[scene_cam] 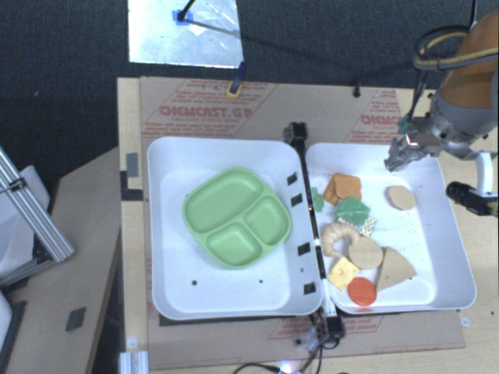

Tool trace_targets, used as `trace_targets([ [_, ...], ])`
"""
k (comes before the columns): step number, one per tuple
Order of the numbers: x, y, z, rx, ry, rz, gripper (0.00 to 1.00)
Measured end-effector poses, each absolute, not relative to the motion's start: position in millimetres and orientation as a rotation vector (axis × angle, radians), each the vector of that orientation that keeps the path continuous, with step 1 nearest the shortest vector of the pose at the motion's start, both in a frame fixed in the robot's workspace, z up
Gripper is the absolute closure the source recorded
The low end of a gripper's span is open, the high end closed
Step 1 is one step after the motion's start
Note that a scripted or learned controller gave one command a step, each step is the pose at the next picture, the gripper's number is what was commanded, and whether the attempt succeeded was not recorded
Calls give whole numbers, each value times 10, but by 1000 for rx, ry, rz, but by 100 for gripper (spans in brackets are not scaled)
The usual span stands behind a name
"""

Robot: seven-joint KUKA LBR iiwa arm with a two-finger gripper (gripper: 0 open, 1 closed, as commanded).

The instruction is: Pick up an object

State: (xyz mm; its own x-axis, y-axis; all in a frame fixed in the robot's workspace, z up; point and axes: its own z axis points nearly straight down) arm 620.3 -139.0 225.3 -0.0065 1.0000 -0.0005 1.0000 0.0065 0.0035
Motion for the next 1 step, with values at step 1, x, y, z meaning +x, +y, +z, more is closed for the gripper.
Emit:
trace_targets([
  [1,6294,-781,2300,2209,2233,6,100],
])
